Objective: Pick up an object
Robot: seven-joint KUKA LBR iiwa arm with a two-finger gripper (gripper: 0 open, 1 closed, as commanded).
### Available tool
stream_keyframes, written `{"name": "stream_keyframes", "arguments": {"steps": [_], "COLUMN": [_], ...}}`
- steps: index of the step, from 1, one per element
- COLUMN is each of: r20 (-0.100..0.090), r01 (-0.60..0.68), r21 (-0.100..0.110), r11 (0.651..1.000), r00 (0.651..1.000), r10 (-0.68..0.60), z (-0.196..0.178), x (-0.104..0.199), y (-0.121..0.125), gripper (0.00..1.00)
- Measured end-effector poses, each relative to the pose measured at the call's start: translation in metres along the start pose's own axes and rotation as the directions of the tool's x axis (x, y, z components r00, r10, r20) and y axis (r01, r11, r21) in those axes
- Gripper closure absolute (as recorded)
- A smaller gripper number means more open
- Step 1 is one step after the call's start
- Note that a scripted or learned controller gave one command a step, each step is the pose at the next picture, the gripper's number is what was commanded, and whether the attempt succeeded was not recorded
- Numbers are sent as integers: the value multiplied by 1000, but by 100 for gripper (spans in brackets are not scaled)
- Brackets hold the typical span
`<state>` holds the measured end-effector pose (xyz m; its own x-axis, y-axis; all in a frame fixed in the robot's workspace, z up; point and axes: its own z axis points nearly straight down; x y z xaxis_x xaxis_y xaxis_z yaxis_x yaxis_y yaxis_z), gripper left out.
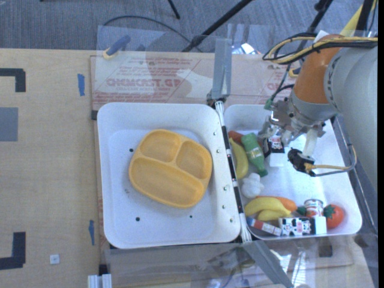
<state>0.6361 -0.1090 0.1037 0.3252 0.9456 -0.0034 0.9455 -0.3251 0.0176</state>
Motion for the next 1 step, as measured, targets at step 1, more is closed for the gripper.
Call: {"name": "stream_keyframes", "arguments": {"steps": [1], "r20": [6], "r01": [-384], "r21": [19], "r11": [923], "r00": [923], "r10": [384], "z": [-115], "x": [83], "y": [5], "gripper": [100]}}
